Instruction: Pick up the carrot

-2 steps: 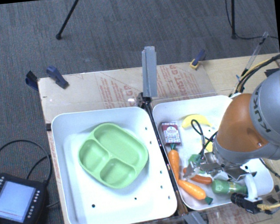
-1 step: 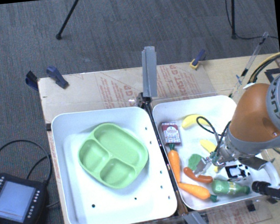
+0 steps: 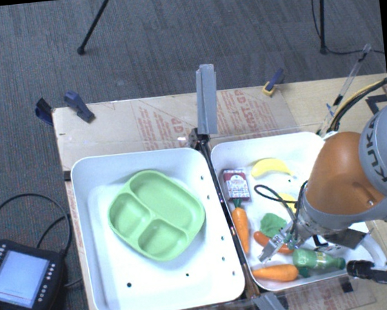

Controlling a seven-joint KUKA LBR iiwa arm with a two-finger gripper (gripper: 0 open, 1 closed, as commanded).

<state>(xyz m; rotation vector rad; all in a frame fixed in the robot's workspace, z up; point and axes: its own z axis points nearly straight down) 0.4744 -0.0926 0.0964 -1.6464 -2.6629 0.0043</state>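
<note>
Hovering low in the right bin [image 3: 296, 139], I judge myself to be in the approach step: nothing is between my fingers that I can make out, and the lift has not begun. My gripper [image 3: 273, 246] sits near the bin's front half, its tip angled down and toward the divider between the two bins. How wide my jaws stand I cannot tell; the wrist and the clutter under it hide the gap.

There is more than one carrot here. One carrot [image 3: 241, 227] lies lengthwise along the bin's left wall, green top toward the back, just beside a small dark-red packet [image 3: 236, 183]. A second carrot [image 3: 276, 273] lies crosswise near the front wall, beside a green bottle [image 3: 315, 260]. A smaller orange-red piece [image 3: 265, 239] lies just by my fingertips; I cannot say whether I touch it. A yellow banana [image 3: 270, 168] rests at the back, well apart from me.

My next move, as I judge it, calls for settling on one carrot, lining my fingers across its narrow width and descending squarely, since the neighbouring toys crowd close and could be nudged or caught instead.

My arm [image 3: 346, 182] comes in from the right, the orange band bulking above the wrist. The green divided plate [image 3: 157, 215] lies in the left bin [image 3: 91, 197], out of this.
</note>
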